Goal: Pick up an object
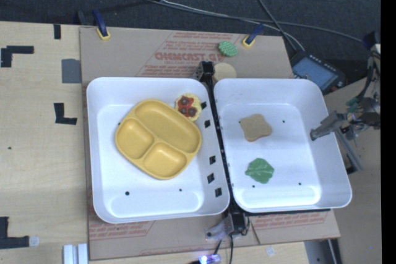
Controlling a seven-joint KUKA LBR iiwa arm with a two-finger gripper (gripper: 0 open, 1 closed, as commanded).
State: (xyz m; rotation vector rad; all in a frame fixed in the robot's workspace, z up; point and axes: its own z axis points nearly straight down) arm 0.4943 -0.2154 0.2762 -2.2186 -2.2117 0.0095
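**Tan bread-slice toy (pixel 255 127) lies in the bin the gripper hangs over**

The tan, flat, roughly square piece sits on the floor of the white right-hand bin (pixel 309 93), well apart from my gripper (pixel 317 131) and further into the bin from it. The gripper is at that bin's outer rim. It is small, dark and partly cut off at the frame's side, so I cannot tell whether it is released or clenched, and I see nothing held in it.

The slice has no clear long axis; its corners are turned slightly off the bin walls. A green leaf-shaped piece (pixel 259 170) lies near it, closer to the front wall, its longer side running roughly across the bin.

Beyond both, in the white left-hand bin (pixel 99 133), rests a yellow three-compartment plastic plate (pixel 158 138), set diagonally. A small round red-and-tan toy (pixel 187 105) touches its far rim; its detail is too blurred to read.

The bins sit on printed brown cardboard (pixel 136 52) over a pale wooden bench (pixel 37 133).
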